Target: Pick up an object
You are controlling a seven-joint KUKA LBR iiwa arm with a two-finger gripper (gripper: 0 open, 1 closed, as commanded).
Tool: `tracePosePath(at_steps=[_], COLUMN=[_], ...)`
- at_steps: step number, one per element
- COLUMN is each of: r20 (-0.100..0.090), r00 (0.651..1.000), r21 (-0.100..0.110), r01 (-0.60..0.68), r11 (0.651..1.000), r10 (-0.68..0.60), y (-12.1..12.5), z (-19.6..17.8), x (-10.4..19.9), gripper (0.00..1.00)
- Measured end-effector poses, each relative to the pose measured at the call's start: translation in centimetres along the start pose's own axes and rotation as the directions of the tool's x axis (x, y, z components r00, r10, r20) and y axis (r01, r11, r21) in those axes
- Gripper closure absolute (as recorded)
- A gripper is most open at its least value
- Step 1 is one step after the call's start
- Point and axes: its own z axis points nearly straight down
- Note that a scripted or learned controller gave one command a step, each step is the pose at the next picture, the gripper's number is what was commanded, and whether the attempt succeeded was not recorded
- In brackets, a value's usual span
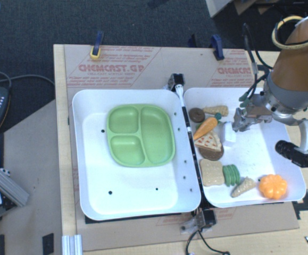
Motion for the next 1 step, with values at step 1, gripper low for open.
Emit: tracePosePath(at_steps=[1], r20=[0.0], r00=[1.0], r21=[0.0], r01=[0.002], r11=[1.0], r10=[-0.002], y=[-2.0], z=[-0.48], x=[5.78], gripper=[1.0])
